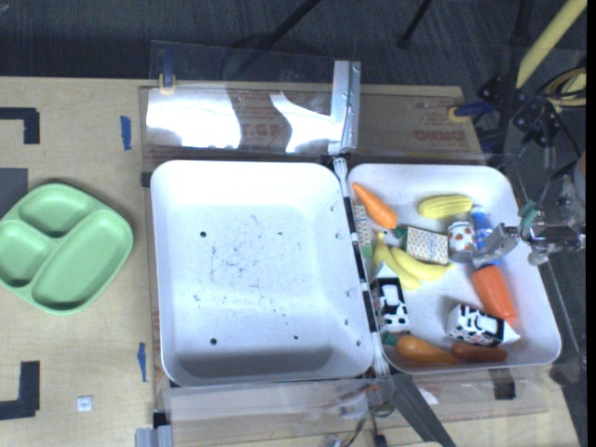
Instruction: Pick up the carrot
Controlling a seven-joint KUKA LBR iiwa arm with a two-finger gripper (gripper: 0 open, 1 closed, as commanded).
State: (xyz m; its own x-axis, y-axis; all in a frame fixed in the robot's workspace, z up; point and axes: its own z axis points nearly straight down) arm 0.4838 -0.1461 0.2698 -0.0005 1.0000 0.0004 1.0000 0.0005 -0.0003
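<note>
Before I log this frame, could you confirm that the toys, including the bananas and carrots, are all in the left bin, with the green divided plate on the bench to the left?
Not quite: the camera view shows the toys in the right bin, not the left bin. The bananas and carrots lie there. The green divided plate is on the bench to the left.

Beyond my reach to the left, a pale wooden bench (84, 156) carries black corner marks and strips of blue tape (125, 131). Behind it, dark carpet (233, 7) fills the floor, crossed by black stand legs (424, 7). Glare gleams on a clear panel (242, 101) ahead.
</note>
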